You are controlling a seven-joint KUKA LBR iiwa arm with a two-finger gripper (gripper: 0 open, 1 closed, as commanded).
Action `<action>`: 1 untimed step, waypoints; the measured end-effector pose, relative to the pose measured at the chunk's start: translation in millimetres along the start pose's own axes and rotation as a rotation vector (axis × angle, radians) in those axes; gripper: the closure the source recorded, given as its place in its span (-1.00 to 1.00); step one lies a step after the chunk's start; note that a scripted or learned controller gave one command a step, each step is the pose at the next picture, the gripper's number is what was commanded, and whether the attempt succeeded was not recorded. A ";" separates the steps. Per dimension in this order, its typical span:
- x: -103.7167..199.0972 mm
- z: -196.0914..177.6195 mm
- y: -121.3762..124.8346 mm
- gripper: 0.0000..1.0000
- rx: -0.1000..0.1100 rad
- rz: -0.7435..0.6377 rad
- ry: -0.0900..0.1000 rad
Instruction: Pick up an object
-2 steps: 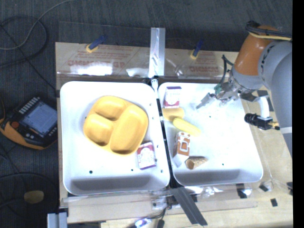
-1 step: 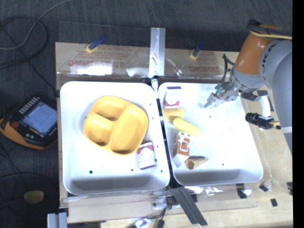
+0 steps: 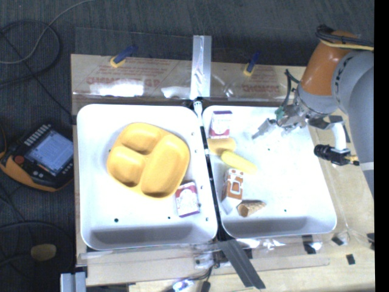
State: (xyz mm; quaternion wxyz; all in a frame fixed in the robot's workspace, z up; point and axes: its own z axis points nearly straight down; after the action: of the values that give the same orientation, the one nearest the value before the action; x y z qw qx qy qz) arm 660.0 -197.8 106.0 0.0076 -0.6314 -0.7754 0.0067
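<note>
My gripper (image 3: 262, 129) hangs over the far part of the right bin (image 3: 304, 181), with the grey arm and its orange band reaching in from the right. Below and left of it lie a yellow banana (image 3: 238, 161) and a small yellow block (image 3: 221, 145). A white and pink carton (image 3: 220, 124) stands at the bin's far left corner. Nearer the front are an orange box (image 3: 234, 184) and a brown cone (image 3: 250, 208). Nothing shows between the gripper's tips, and it is apart from all these things.
The left bin (image 3: 97, 218) holds a large yellow lobed object (image 3: 148, 159) and a second white and pink carton (image 3: 187, 199) at its right wall. A handheld controller (image 3: 39, 157) lies on the floor at the left. A central ridge (image 3: 206, 163) divides the bins.
</note>
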 end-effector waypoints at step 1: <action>22.6 9.0 12.6 -1.00 -0.014 -0.064 -0.004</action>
State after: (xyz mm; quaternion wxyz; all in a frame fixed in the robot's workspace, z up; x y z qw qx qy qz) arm 667.5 -173.1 96.8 0.0019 -0.6062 -0.7953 0.0025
